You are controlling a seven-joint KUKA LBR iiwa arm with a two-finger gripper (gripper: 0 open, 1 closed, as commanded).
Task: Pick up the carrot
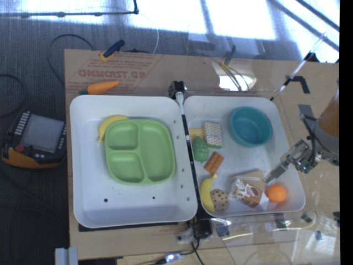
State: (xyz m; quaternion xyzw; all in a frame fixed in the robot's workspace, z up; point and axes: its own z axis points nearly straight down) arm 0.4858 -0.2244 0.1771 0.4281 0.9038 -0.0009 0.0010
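The carrot (pixel 102 86) lies on the bench outside the bins, just beyond the left bin (pixel 83 164); the gripper (pixel 281 169) hangs over the right bin (pixel 287 128) beside an orange (pixel 277 193).

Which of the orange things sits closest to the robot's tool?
The orange ball in the right bin's front corner, just below the tool; the carrot lies outside both bins.

Bright window glare; soft focus

Sunlight stripes (pixel 231 10) fall across dark grey carpet (pixel 33 65) behind the bench.
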